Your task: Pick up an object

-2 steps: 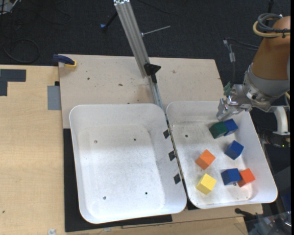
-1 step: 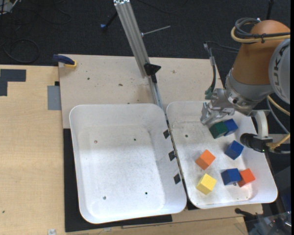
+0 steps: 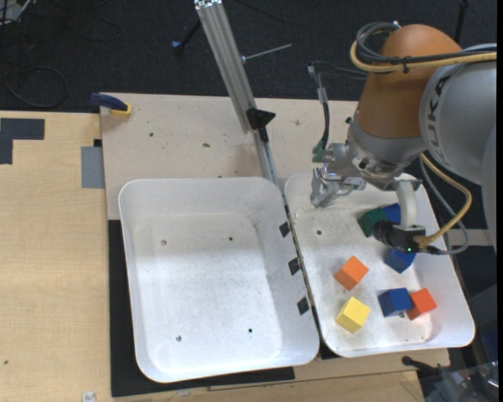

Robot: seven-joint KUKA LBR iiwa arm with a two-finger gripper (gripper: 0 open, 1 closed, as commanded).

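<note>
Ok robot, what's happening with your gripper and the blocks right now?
Gripper over right bin's far left corner, nothing seen in it. Orange block, yellow block lying loose nearer the front. Arm covers blocks on the right.

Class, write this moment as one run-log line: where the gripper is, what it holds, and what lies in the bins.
gripper: over right bin far-left corner | held: nothing seen | blocks in bin: orange, yellow, blue, red

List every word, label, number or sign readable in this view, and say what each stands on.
"KU": dark letters running down the grey arm casing, cut off by the casing's curve; likely part of a longer brand name.
Checkered black-and-white marker: on top of the slanted metal bar, a pattern, no text.
Nothing else is legible.
</note>
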